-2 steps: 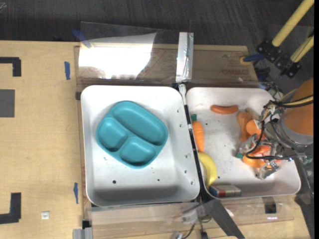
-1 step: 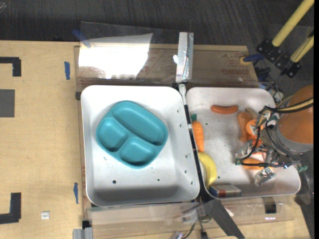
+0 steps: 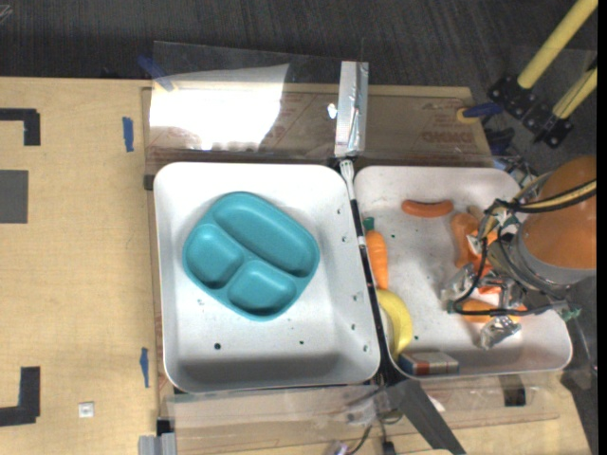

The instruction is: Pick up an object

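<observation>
My gripper (image 3: 486,287) reaches down into the right bin (image 3: 417,282) near its right side, wrapped in cables below the orange band (image 3: 569,230). Under and beside it lie orange pieces (image 3: 467,237), partly hidden by the wrist. An orange sausage (image 3: 427,208) lies at the bin's back. Along the left wall lie a carrot (image 3: 377,259) and a yellow banana (image 3: 396,318). A small shiny object (image 3: 500,329) sits just in front of the gripper.
The left bin (image 3: 190,349) holds a teal divided plate (image 3: 250,254). A red and grey pen-like item (image 3: 432,363) lies at the right bin's front edge. Yellow poles (image 3: 560,36) stand at the back right.
</observation>
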Robot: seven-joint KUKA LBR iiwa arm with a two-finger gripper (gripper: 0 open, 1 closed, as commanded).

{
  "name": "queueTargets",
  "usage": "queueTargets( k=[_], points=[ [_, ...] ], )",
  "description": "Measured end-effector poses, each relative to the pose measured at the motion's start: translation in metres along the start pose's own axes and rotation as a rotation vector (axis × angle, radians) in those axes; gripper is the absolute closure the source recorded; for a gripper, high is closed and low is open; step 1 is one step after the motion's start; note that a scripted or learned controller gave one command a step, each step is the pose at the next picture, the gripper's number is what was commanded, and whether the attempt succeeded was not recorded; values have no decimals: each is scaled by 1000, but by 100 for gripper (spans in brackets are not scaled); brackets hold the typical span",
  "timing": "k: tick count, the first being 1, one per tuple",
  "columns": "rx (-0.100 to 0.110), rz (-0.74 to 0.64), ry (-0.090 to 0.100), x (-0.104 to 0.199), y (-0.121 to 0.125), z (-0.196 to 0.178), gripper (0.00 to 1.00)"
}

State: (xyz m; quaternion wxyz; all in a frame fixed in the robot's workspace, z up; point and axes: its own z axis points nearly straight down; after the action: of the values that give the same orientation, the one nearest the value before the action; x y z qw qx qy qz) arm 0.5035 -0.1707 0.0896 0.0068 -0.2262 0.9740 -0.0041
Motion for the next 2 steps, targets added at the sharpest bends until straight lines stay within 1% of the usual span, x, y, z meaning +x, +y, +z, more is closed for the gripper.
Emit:
queueTargets(
  k=[1, 2],
  points=[
    [-5, -107, -1, -63, -35, 2, 0],
    [0, -105, -13, -67, -36, -12, 100]
  ],
)
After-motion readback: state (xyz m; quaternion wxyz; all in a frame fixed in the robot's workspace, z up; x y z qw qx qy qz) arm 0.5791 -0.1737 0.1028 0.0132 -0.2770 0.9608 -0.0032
